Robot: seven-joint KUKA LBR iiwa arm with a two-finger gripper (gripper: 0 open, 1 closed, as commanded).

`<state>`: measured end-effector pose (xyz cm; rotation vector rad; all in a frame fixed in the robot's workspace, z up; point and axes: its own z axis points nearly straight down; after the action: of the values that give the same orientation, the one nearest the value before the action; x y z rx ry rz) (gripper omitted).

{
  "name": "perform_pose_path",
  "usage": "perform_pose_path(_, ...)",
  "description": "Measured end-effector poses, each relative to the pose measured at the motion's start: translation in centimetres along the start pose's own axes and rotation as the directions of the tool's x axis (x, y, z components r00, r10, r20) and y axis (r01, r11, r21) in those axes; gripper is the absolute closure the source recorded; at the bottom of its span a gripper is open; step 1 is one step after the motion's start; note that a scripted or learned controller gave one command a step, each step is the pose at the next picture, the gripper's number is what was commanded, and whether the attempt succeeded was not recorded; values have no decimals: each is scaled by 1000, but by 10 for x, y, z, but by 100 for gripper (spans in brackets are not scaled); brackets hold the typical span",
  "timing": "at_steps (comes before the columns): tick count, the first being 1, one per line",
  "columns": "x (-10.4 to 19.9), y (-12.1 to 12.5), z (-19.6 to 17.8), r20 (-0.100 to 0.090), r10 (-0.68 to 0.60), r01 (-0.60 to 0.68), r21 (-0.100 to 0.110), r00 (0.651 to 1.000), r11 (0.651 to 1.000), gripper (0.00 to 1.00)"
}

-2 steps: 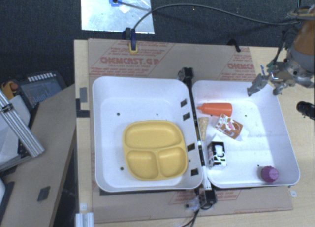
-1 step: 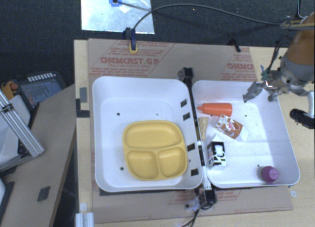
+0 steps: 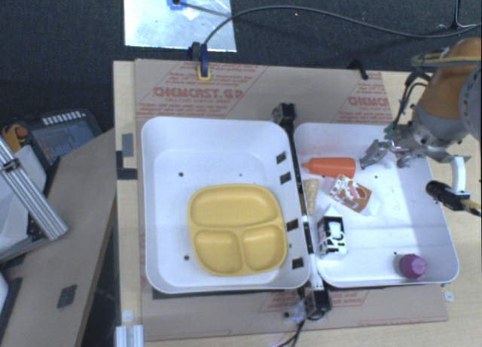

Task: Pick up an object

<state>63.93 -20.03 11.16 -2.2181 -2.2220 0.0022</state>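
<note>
Camera view: the grey two-finger gripper [image 3: 393, 150] is seen above the right shallow white bin [image 3: 433, 225], near an orange carrot-shaped toy [image 3: 330, 165]. Its jaws are spread open and nothing is held.

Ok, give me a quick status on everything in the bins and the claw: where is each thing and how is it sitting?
yellow tray: flat in the left bin, compartments up
orange object: lying on its side, right bin, near the divider
brown-and-white packet: lying flat, just below the orange object
black-and-white carton: by the divider, right bin
purple object: near the right bin's front corner
claw: over the right bin's back, holding nothing
</note>
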Motion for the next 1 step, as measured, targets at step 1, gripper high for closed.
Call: perform_pose_path(1, 1, 1, 28, 1, -3, 3, -3, 1000, 1000, 0)
